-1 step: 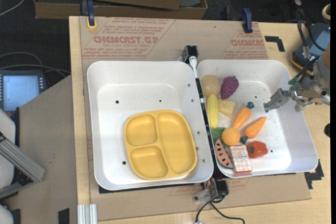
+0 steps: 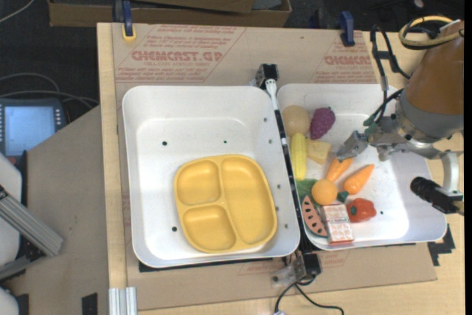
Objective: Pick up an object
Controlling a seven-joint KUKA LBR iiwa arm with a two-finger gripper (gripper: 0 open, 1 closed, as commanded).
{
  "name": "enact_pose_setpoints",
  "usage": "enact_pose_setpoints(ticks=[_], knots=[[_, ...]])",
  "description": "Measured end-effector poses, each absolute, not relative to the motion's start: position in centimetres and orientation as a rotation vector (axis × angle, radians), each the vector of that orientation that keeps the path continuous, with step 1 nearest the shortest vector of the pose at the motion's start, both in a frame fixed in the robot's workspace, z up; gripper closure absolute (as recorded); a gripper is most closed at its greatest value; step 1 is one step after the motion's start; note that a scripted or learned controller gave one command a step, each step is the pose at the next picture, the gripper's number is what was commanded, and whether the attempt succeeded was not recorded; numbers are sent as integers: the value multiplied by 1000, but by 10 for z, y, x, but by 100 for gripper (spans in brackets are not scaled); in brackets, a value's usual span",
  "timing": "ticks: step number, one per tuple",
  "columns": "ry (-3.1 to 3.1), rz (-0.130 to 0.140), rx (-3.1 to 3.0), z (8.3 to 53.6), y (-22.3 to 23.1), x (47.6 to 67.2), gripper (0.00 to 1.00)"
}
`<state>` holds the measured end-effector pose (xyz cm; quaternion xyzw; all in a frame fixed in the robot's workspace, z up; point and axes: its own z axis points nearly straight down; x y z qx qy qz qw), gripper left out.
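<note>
Nearest the camera, at the front of the right bin (image 2: 398, 232), lies a small red-and-white box (image 2: 338, 223), w/ a watermelon slice (image 2: 312, 217) touching its left side and a red pepper (image 2: 361, 210) just to its right. Behind those sit an orange fruit (image 2: 324, 192) and two carrots: one (image 2: 358, 178) lying slantwise, the other (image 2: 337, 169) just behind it and angled toward the gripper. Further back along the bin's left wall stands a yellow corn cob (image 2: 298, 156), a pale cheese-like block (image 2: 318, 152) beside it, then a beige potato-like piece (image 2: 296, 119) and a purple grape bunch (image 2: 321, 122) at the rear.

Gripper (image 2: 352, 146) reaches in from the right, low over the bin, its tip just above the upper end of the rear carrot. Fingers look narrow; nothing is visibly between them, though the tips are small and dark, so their exact gap can't be told. Arm (image 2: 435, 85) w/ orange band sits above the bin's right part.

Left bin (image 2: 147, 122) holds a yellow divided tray (image 2: 221, 203), three compartments, toward its front.
</note>
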<state>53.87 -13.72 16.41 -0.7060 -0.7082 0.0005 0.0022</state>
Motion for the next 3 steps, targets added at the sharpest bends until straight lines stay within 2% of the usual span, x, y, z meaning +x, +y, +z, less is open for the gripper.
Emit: enact_pose_setpoints(ticks=[1,2,3], knots=[[-2230,-3,-2216,80,-101,611,0],[-2219,31,-2199,83,-109,663,0],[-2217,13,-2214,93,-108,664,100]])
